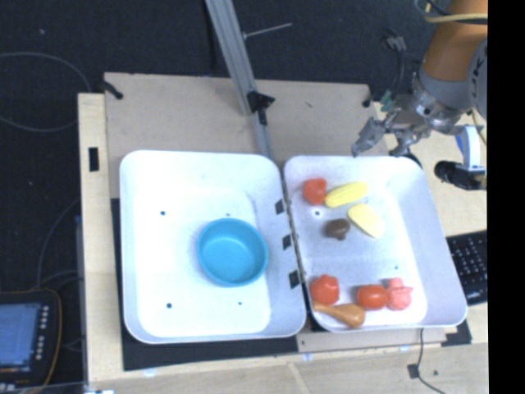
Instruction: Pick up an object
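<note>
Gripper [384, 137] hung above the far rim of the right bin [433, 220], its two fingers spread apart with nothing between them and touching no object; the grey arm [449, 56] with its orange band reached in from the right. Inside the right bin lay the toy foods; a red tomato [314, 191] sat just beside a yellow corn cob [346, 194], with a pale yellow wedge [366, 220] and a small brown piece [336, 229] below them; along the near side lay a red pepper [325, 290], an orange pear-shaped piece [343, 313], another red tomato-like piece [372, 296] and a pink piece [399, 295]. The left bin [156, 187] on the counter [176, 109] held a blue bowl [232, 252], upright, well apart from the gripper.
</note>
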`<state>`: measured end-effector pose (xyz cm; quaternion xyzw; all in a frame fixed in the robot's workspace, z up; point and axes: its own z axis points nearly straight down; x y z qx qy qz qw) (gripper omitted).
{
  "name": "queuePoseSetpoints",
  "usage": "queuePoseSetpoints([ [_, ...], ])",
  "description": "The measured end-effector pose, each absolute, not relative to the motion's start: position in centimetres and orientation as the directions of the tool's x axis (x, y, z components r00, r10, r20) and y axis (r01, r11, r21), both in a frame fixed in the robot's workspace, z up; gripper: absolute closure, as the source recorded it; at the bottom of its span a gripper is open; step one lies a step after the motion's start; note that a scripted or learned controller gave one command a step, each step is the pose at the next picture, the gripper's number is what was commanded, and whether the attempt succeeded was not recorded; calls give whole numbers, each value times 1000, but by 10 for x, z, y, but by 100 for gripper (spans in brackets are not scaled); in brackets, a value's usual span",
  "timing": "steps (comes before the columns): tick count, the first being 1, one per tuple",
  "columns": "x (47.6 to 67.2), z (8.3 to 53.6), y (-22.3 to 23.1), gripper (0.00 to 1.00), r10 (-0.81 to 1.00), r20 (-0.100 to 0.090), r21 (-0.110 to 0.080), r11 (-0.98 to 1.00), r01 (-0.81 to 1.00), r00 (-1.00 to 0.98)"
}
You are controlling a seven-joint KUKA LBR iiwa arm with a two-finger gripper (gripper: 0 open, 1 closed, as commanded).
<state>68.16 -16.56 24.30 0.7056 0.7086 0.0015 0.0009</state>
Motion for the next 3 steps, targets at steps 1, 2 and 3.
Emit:
queuePoseSetpoints([
  [1, 676, 200, -168, 0, 1000, -5, -3, -2, 1000, 2],
  [2, 672, 147, -160, 0, 1000, -4, -3, 4, 1000, -4],
  [3, 672, 99, -163, 0, 1000, -6, -1, 3, 1000, -3],
])
